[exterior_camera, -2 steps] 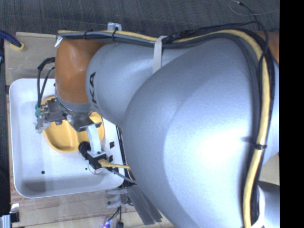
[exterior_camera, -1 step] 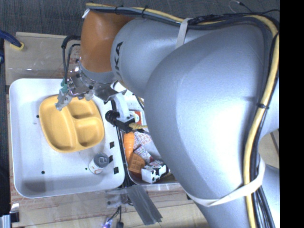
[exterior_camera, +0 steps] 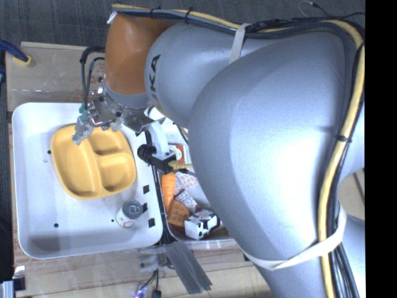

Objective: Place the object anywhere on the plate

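A yellow divided plate (exterior_camera: 93,162) lies in the left white bin (exterior_camera: 37,222). My gripper (exterior_camera: 93,124) hangs over the plate's upper edge, just above its rim. Its small metal parts are bunched together, and the view does not show whether anything sits between them. A small grey and white can-like object (exterior_camera: 131,212) lies on the bin floor below the plate's lower right corner, apart from the gripper.
The grey arm (exterior_camera: 260,135) with its orange band (exterior_camera: 127,51) covers most of the right bin. Under it lie an orange carrot-like piece (exterior_camera: 168,188), a waffle-coloured block (exterior_camera: 177,213), a black and white toy (exterior_camera: 200,226) and printed packets (exterior_camera: 186,182).
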Motion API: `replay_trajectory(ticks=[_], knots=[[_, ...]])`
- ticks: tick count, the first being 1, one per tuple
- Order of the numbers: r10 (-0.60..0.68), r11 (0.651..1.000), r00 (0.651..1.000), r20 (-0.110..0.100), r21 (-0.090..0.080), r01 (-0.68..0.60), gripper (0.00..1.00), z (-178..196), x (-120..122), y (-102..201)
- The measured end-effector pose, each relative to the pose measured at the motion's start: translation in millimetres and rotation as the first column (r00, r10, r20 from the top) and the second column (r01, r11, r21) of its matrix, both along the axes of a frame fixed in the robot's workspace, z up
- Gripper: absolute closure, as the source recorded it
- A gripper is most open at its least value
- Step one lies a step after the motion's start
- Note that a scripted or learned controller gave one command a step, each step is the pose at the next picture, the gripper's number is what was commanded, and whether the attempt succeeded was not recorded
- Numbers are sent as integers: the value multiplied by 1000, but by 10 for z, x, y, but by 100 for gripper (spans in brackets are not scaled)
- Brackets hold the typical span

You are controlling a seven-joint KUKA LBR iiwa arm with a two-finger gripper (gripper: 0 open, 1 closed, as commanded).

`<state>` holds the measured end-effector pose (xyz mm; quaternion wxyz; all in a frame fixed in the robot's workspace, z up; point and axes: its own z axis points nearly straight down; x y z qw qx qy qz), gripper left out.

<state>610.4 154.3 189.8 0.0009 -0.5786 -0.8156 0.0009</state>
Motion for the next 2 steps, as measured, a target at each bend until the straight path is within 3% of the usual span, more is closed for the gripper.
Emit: replay_trajectory(ticks=[2], knots=[[0, 1000, 1000, 0, 0, 0, 0, 0, 0, 0]])
